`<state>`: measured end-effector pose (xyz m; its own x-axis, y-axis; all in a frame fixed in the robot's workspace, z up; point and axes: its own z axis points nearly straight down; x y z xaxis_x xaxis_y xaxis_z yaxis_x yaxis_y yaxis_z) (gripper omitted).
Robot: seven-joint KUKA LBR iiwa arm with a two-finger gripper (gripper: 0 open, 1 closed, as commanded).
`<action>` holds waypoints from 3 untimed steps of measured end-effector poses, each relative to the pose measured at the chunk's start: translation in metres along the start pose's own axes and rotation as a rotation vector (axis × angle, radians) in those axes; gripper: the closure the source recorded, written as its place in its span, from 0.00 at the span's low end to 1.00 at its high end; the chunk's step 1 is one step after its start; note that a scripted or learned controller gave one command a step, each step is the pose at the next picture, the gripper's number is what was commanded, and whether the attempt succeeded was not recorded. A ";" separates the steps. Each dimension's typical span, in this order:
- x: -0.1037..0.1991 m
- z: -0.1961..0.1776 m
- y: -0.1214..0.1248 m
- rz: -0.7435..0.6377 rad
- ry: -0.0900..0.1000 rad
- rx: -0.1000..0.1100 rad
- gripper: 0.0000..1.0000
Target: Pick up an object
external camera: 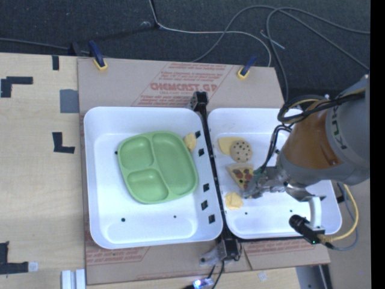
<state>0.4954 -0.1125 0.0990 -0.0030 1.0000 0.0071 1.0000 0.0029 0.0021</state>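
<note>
While the grey arm with its orange band (313,146) reaches in over the right-hand shallow white bin (313,224), its end effector (257,185) sits low inside that bin, right against the lower right corner of a small triangular pizza-slice toy with dark toppings (240,174). Whether it is open, closed or gripping anything cannot be told; the tip is small and dark against the arm's body, and the slice lies flat on the bin floor beside it rather than clearly between anything.

Taking the pizza slice as the landmark: just above it lies a round tan cookie toy with dark chips (241,150), and touching that cookie's left side is a pale yellow rounded piece (225,144). Below and slightly left of the slice rests a small yellow lumpy piece (233,201), close to the bin's left wall. Far to the slice's left, across the black divider between the bins, the left-hand shallow white bin (102,221) holds a light green plastic plate with three compartments (157,166), lying flat. Another small yellow piece (190,141) sits at that plate's upper right edge, up and left of the slice.

Both bins rest on a brown cardboard sheet with red lettering (180,83), which lies on the wooden tabletop (36,185).
</note>
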 end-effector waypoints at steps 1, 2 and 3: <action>0.011 -0.052 0.000 0.001 -0.007 0.001 1.00; 0.011 -0.094 0.001 0.002 -0.008 0.000 1.00; 0.002 -0.147 0.007 0.002 -0.009 -0.001 1.00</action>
<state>0.5023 -0.1114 0.2459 -0.0007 1.0000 -0.0014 1.0000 0.0007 0.0033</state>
